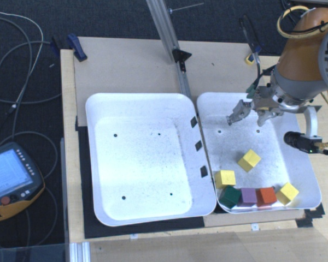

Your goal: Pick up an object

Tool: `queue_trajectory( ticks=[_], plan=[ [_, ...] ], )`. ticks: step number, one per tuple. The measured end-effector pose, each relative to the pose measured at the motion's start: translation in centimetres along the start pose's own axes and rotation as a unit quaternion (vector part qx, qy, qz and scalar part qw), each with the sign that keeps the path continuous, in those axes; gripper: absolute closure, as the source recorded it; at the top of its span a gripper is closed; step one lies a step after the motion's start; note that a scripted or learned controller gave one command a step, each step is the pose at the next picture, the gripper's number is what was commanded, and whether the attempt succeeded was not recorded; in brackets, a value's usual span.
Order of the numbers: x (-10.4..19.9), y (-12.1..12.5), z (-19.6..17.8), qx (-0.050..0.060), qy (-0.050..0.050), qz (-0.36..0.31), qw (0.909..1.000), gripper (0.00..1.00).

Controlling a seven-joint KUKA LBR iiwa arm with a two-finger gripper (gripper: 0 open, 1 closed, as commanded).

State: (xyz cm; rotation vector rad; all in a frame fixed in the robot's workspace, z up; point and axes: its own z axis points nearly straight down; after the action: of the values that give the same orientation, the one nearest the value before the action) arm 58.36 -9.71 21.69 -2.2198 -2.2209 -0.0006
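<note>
At the lower right of the frame, 6 blocks sit in the right bin (pixel 208 113). The loose yellow block (pixel 249 160) lies above the row. Higher up, the gripper (pixel 250 114) hangs open, holding nothing. Next, I think it must go down over 1 block.

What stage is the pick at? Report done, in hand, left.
Done: nothing lifted. All six blocks lie in the right bin: three yellow, a green block, a purple block and a red block.
In hand: the gripper hangs over the bin's far end, nothing between its jaws, apart from the nearest yellow block.
Left: descend, grasp, lift.
</note>
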Motion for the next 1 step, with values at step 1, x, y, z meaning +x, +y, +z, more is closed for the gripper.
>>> queue_trajectory(
  ticks=[1],
  plan=[
    [-5.02, -4.74, 5.34, 0.004, 0.0, 0.003, 1.0, 0.0]
  ],
)
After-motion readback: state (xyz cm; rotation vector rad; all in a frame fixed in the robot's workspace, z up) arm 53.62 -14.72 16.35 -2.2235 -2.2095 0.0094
